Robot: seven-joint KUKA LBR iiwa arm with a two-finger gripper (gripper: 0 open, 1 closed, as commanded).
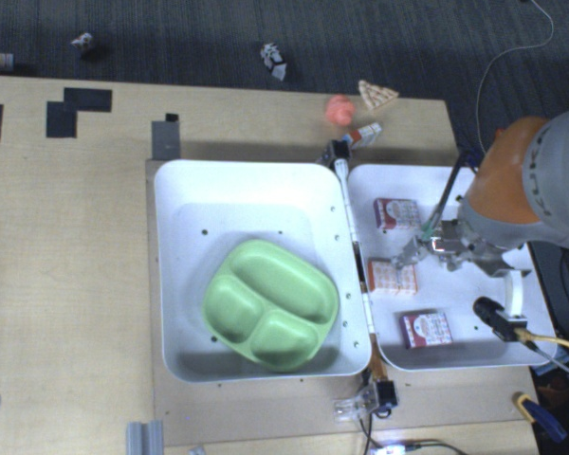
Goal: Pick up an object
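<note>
So there are two white bins side by side on the bench. The left bin (171, 254) has a green divided plate (270, 301) sitting in it, tilted a bit, taking up most of the floor toward the near side.

The right bin (493, 354) is where the action is. Three small red-and-white cartons are in there: one carton (396, 214) near the far end, a middle carton (393, 277) just beside the divider between the bins, and a near carton (426, 329) toward the front. They're well apart from each other, all lying flat.

The arm (531, 183) comes in from the right, orange band visible above the wrist. The gripper (427, 245) hangs over the right bin, between the far carton and the middle one, right at the middle one's upper right corner. Honestly I cannot tell how it's set, the tip is just a blur of metal from this angle. Nothing looks lifted, all three cartons seem to rest on the bin floor.

Off the bench edge past the bins there's a pink ball (339, 110) and a pizza-slice toy (377, 94), plus a small bottle (365, 135) just behind the bins.
</note>
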